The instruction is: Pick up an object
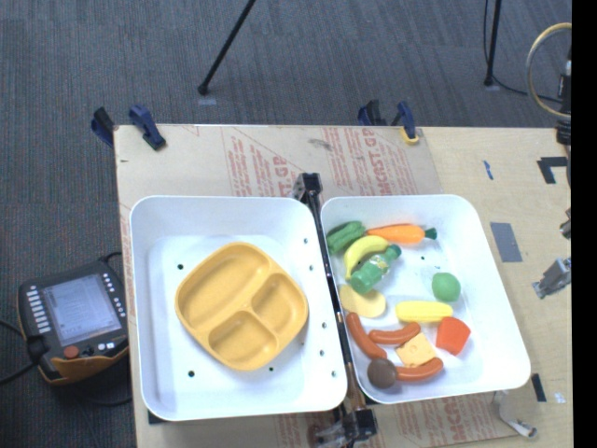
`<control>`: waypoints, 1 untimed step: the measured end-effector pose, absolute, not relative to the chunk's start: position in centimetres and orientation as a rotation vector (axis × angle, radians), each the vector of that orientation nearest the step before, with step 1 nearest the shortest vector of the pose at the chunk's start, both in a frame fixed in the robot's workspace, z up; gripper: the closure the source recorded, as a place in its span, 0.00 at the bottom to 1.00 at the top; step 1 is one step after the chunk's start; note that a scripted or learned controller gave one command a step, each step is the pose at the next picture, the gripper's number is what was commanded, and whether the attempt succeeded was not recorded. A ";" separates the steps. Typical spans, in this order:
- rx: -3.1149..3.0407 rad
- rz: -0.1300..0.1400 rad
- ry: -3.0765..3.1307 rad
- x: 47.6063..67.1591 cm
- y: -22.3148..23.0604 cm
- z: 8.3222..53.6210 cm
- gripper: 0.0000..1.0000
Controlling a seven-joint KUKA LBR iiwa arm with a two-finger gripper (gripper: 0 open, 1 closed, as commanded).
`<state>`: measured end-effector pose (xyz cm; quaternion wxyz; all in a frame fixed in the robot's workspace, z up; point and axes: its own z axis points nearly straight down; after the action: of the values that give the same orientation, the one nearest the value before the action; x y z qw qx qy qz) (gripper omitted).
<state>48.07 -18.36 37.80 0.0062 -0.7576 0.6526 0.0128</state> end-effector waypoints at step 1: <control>-2.359 0.048 2.052 48.2 -18.3 38.6 1.00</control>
<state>48.19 -18.33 38.63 0.0074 -0.7544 0.6562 0.0153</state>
